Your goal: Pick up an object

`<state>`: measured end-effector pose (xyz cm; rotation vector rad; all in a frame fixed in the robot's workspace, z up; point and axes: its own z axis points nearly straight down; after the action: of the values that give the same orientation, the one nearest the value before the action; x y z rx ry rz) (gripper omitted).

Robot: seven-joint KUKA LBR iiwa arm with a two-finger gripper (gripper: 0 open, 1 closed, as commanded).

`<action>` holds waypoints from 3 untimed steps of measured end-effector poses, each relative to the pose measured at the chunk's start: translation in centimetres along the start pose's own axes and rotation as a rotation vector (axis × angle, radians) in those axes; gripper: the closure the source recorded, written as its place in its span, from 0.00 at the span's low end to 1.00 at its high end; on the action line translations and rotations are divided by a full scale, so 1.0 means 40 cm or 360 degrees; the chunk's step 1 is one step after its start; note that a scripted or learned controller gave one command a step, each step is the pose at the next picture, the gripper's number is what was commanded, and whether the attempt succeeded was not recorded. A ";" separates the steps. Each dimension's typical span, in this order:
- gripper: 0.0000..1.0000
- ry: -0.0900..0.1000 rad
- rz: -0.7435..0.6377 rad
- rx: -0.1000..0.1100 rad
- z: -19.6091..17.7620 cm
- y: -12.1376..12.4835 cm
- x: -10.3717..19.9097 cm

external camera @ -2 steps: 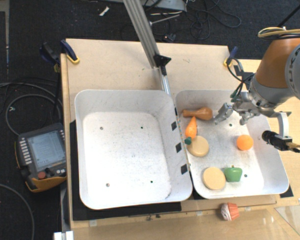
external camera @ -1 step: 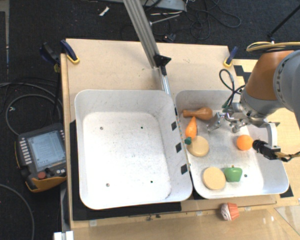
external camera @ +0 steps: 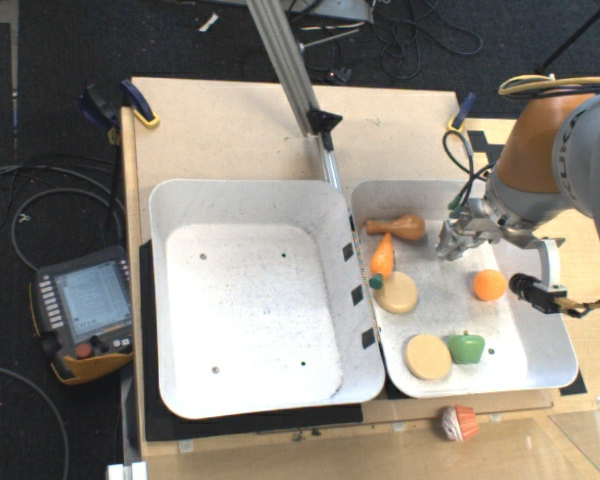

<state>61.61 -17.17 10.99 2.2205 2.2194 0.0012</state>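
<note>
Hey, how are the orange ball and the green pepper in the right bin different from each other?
The orange ball is plain orange and round; the green pepper is green with a small stem on top. The ball lies by itself on bare bin floor, while the pepper sits right against a tan disc. The ball is farther back in the bin, the pepper nearer the front rim. Both are small toy foods in the right bin.

Open white floor lies just left of the grey two-finger gripper [external camera: 458, 245]; a brown drumstick-shaped toy [external camera: 397, 227] blocks farther left, a round orange ball [external camera: 489, 285] sits below-right, 2 tan discs [external camera: 398, 293] beyond.
</note>
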 end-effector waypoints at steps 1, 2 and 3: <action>1.00 -0.0002 0.0000 -0.0008 -0.152 -0.013 0.003; 1.00 -0.0001 -0.0006 -0.0007 -0.264 -0.008 0.017; 1.00 0.0000 -0.0005 0.0000 -0.252 -0.006 0.018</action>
<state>61.35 -16.44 21.09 2.2171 2.2225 0.0008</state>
